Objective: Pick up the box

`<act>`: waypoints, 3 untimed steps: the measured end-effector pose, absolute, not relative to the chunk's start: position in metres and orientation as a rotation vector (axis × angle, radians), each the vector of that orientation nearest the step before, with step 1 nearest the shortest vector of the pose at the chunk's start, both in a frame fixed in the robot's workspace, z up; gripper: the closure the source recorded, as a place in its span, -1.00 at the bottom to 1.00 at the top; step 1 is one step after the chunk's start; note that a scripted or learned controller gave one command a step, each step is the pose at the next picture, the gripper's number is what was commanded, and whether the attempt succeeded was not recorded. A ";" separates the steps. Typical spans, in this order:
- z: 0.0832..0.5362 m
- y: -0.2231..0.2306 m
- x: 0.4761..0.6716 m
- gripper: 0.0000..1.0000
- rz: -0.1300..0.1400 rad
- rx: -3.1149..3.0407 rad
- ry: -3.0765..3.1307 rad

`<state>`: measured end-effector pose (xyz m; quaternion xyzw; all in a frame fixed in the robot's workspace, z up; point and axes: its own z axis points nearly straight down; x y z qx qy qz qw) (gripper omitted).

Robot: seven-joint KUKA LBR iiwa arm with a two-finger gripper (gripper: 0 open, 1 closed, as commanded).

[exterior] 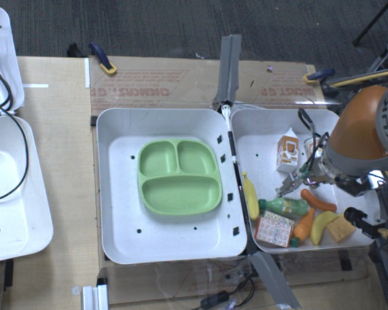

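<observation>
A small white and orange box [288, 152] stands in the right bin [265, 131], near its back. A second flat box [273, 229] with a red and white pattern lies at that bin's front edge. My gripper [293, 185] hangs low over the middle of the right bin, just in front of and to the right of the white and orange box and above the green bottle [284, 206]. Its fingers look open, with nothing between them. The orange-banded wrist [359, 131] rises behind it on the right.
Around the gripper lie a banana [250, 197], a red sausage-like piece [318, 201], a carrot [303, 225], a second banana [322, 227] and a tan sponge-like block [341, 228]. The left bin [113, 192] holds a green divided plate [179, 176].
</observation>
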<state>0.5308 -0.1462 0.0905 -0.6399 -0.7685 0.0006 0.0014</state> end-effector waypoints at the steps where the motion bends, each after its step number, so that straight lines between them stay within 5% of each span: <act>1: 0.099 -0.147 0.531 1.00 0.003 -2.014 -2.408; 2: 0.313 -0.143 0.521 1.00 0.006 -2.513 -1.885; 3: 0.440 -0.106 0.571 1.00 0.010 -2.884 -1.245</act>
